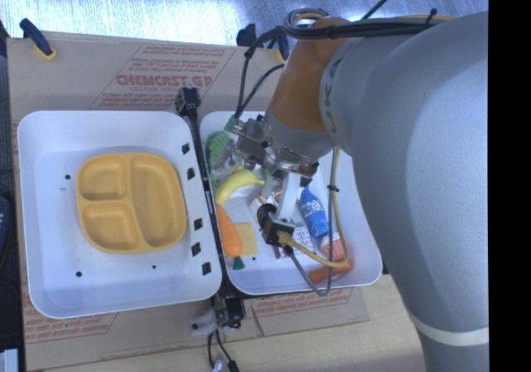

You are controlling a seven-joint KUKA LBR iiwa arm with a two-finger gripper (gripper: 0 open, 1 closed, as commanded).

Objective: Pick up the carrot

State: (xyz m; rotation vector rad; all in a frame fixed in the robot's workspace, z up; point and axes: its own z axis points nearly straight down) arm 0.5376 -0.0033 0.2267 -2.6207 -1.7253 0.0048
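In the right bin (365, 258), the hand (264, 169) hovers over a banana (236, 185); whether it is apart or together cannot be told. The carrot (230, 233) lies just below-left of it, beside the dividing wall.

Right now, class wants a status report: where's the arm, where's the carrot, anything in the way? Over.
Gripper low in right bin, jaws' state unclear. Carrot loose by that bin's left wall, ungripped. Banana just above it, blue bottle alongside. Over.
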